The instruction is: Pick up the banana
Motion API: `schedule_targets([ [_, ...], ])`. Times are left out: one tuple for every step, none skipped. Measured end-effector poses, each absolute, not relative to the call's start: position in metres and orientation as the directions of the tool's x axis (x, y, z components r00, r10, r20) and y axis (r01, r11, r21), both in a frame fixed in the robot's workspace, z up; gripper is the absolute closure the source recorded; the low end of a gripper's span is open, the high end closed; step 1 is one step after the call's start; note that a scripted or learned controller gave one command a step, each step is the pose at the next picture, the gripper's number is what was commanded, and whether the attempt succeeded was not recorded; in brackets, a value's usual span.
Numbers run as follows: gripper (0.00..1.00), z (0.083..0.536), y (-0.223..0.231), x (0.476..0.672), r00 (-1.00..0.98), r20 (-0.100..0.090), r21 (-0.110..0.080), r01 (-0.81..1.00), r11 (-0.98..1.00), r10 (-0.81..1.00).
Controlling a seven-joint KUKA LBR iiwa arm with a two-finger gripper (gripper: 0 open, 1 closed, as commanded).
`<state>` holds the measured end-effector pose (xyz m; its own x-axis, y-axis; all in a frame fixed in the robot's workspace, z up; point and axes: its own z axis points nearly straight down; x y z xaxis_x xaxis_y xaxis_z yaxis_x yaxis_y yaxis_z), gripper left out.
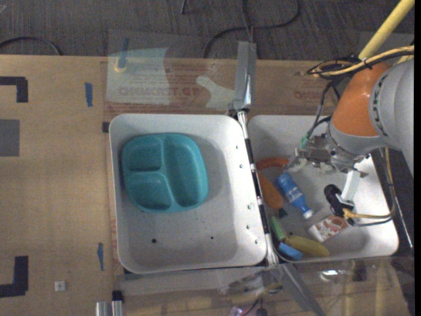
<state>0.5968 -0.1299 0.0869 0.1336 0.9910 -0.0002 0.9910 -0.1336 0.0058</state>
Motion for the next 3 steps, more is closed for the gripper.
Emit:
schedule_targets([
  [0.0, 0.115, -0.206, 0.635, 0.274, -0.001, -0.001, 0.962, -0.274, 0.962],
  [0.0, 0.105, -0.212, 0.63, 0.06, 0.002, -0.004, 0.998, -0.06, 0.998],
  [1.0, 0.113, -0.211, 0.631, 0.055, -0.001, -0.007, 0.998, -0.055, 0.998],
])
